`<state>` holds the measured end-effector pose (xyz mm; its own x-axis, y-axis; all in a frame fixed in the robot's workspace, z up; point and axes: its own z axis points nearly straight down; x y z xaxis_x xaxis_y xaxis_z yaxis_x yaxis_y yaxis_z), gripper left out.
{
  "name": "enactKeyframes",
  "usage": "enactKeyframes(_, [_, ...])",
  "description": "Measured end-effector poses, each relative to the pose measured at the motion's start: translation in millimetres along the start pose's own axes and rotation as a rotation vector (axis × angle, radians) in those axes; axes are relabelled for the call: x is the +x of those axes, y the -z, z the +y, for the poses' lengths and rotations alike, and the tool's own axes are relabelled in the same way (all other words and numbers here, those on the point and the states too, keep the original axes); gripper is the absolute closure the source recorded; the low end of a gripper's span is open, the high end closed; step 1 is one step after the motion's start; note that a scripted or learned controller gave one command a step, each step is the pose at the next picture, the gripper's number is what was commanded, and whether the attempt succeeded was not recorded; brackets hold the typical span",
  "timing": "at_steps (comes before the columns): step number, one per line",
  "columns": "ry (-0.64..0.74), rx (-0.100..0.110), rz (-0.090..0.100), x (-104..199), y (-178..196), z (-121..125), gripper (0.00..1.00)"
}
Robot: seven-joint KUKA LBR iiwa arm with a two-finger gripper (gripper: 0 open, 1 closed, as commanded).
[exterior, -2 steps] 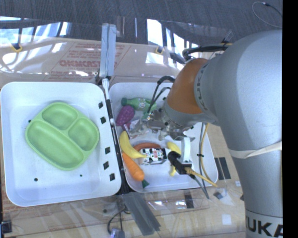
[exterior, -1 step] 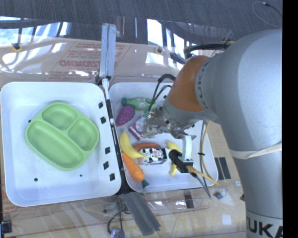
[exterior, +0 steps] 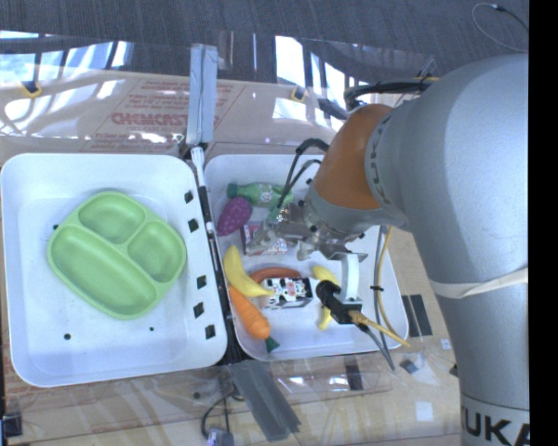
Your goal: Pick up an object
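The grey KUKA arm (exterior: 465,156) reached into the right-hand shallow white bin (exterior: 251,170), its gripper (exterior: 296,233) low over the toys and just right of and beyond a yellow plastic banana (exterior: 239,275). Whether the gripper was wide, narrow or closed on anything could not be told, since the wrist hid it from above.

Nothing appeared to be lifted. Every toy looked to be resting on the bin floor:
- a crumpled pink-and-white packet (exterior: 260,240) lay just beyond the banana and nearest the gripper
- a purple bunch of toy grapes (exterior: 233,216) lay beyond that
- a green toy bottle (exterior: 256,192) lay farther back
- an orange toy carrot (exterior: 249,316) touched the banana's near end
- a red toy sausage (exterior: 274,274) and a black-and-white patterned block (exterior: 288,293) sat just to the banana's right

Well to the banana's left, across the divide, a green divided plastic plate (exterior: 116,254) sat alone in the left-hand white bin (exterior: 37,323).

By this view the approach seemed made, with the packet the likeliest target. A confirmed grasp and the lift were not yet done.
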<state>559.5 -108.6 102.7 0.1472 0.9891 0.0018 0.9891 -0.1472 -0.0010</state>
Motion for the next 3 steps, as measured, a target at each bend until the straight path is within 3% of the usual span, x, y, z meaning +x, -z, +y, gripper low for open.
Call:
enactKeyframes(1, [0.004,0.005,0.001,0.4,7.3,-0.4,1.00])
enactKeyframes(2, [0.004,0.005,0.000,0.5,7.3,-0.4,0.00])
enactKeyframes(3, [-0.068,0.004,-0.002,44.6,86.9,-8.3,0.00])
